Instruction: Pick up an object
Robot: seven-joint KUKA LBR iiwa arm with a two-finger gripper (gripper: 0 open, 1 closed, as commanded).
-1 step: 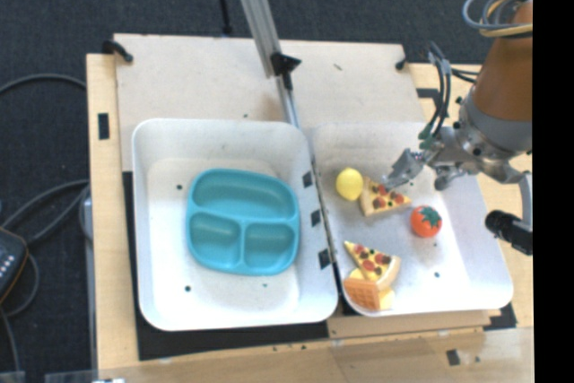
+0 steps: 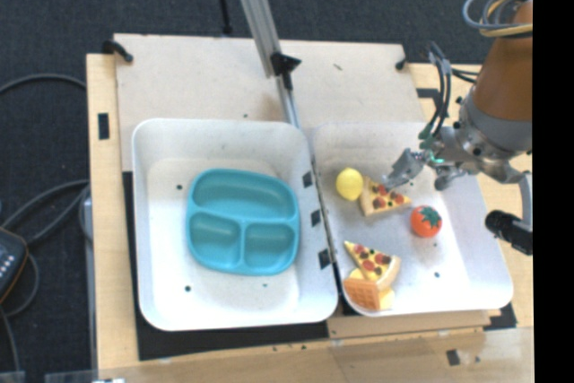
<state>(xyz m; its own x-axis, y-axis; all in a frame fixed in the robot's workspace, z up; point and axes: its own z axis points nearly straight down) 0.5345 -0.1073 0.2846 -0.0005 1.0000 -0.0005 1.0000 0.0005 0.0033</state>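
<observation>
While nothing is yet sitting between its fingers, the gripper (image 2: pixel 405 169) is hanging over the right bin (image 2: pixel 475 269) with its fingers spread apart, so I am judging the pick as not yet made.

Starting at the near edge of that bin, a pizza slice (image 2: pixel 371 274) is lying with its crust against the front rim and its tip pointing toward the far left. Further in, a small red tomato (image 2: pixel 427 221) is resting well to the right, apart from the other pieces. Beyond that, a second pizza slice (image 2: pixel 386 199) is lying with its long axis running roughly left to right, its tip aiming right toward the tomato. A yellow lemon (image 2: pixel 350 184) is sitting just beside its left end. The fingertips are hovering just above and slightly behind this second slice, on its far right side, making it the nearest candidate. The coming move is looking like a short drop toward the near left.

In the left bin (image 2: pixel 161 148), a blue divided tray (image 2: pixel 242 221) is lying flat.
</observation>
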